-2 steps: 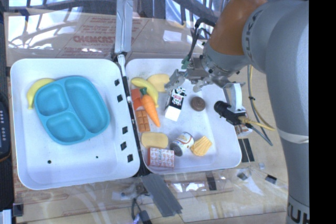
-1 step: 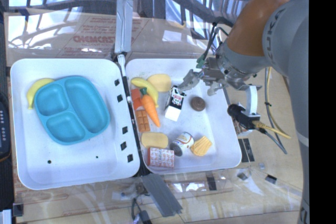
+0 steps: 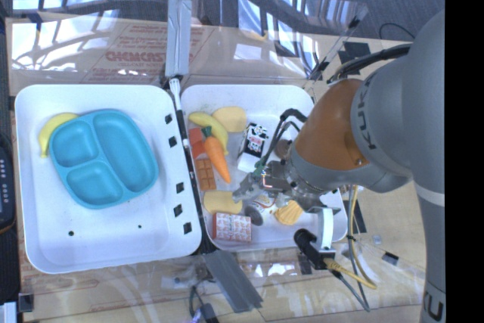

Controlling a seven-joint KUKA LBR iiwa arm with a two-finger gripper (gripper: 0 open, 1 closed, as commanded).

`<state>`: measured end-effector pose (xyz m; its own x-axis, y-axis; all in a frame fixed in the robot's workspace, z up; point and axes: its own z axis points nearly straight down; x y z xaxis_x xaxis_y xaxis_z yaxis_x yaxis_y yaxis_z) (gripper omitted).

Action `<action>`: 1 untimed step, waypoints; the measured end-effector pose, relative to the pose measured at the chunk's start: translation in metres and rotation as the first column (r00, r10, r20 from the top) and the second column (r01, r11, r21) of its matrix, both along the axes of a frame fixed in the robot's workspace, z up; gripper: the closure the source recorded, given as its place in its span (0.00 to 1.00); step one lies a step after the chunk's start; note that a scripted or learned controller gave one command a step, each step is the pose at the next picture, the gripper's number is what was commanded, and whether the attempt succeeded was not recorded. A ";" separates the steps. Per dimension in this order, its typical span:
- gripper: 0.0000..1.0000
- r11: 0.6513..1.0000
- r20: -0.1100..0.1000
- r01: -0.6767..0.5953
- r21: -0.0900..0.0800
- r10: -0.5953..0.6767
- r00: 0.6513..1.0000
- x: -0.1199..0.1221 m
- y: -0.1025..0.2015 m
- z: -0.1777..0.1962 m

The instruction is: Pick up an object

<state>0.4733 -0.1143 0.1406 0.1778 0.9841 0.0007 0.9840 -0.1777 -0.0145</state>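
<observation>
Gripper: the gripper (image 3: 261, 189) is down inside the right bin (image 3: 302, 96), near its front half, reached in under the grey arm (image 3: 393, 125) with its orange band (image 3: 333, 132).
Finger state: I cannot tell how the gripper stands; the wrist and its cables cover the tips.
Load: nothing is seen lifted clear of the bin floor, so by my judgement no object has been picked yet.
Nearest things: a pale yellow piece (image 3: 221, 201) lies just left of the gripper, a red and white packet (image 3: 231, 227) just in front of it, and a ridged yellow piece (image 3: 288, 214) just to its right.
Further back: an orange carrot (image 3: 216, 154) lies slanted beside a red-orange block (image 3: 201, 163), with a yellow banana-like piece (image 3: 206, 122) and a pale round piece (image 3: 231, 118) at the far end; a small black and white carton (image 3: 255, 141) sits near the wrist.
Left bin: the left bin (image 3: 30, 223) holds a blue divided plate (image 3: 104, 156) with a yellow banana (image 3: 51, 129) touching its far-left edge, well apart from the arm.
Progress: the approach looks made, the arm low among the toys.
Left to do: a firm close on one item, then a lift out of the clutter.
</observation>
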 end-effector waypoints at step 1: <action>0.00 1.000 0.021 0.010 -0.005 -0.010 1.000 0.024 -0.064 -0.045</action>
<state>0.4975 -0.1778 0.0953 0.1871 0.9823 -0.0004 0.9823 -0.1871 0.0075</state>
